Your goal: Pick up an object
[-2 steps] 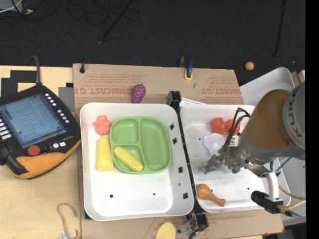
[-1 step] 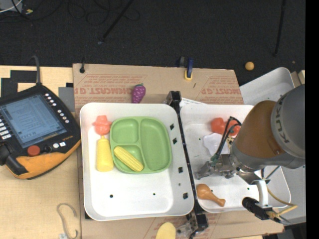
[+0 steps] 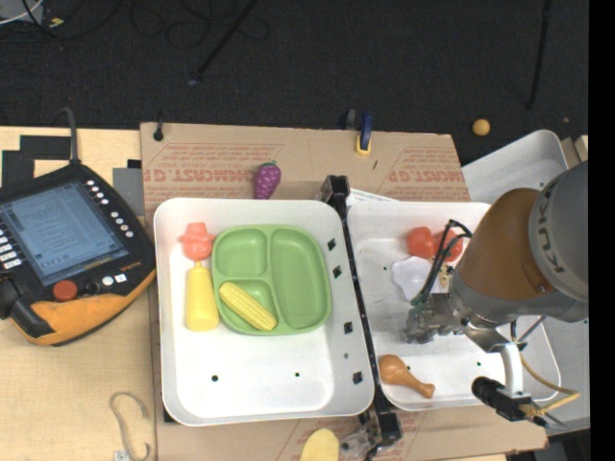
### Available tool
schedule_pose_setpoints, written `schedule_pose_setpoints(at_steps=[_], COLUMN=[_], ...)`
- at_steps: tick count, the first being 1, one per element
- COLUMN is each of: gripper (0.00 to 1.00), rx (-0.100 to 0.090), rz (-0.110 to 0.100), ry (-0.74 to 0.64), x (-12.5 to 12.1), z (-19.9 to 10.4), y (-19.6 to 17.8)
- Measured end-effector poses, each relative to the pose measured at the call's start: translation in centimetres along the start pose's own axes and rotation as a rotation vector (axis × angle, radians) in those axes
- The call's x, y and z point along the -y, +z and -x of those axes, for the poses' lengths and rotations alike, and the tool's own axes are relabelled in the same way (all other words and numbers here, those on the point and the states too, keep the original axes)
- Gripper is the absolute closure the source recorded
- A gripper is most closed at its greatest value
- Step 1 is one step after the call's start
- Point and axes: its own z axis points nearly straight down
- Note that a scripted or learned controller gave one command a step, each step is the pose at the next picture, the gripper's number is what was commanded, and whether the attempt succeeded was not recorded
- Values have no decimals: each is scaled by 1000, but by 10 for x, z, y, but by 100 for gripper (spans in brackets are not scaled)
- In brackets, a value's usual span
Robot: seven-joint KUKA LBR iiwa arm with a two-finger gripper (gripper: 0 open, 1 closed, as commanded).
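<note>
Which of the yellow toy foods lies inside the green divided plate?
The yellow corn cob, in the plate's lower-left compartment; the yellow bottle-shaped toy lies beside the plate.

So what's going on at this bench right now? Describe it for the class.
A grey robot arm reaches from the right into the right bin, its gripper low near a red toy and a chicken drumstick toy. Nothing is visibly held. In the left bin sits a green divided plate with a toy corn cob lying in it, and a yellow bottle beside it.
</note>
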Motion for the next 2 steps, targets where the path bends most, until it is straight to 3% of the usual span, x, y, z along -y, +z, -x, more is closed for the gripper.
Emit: schedule_pose_setpoints(at_steps=[2], gripper=[100], rx=[3], rz=[7], ry=[-7], x=[-10], z=[15], y=[-119])
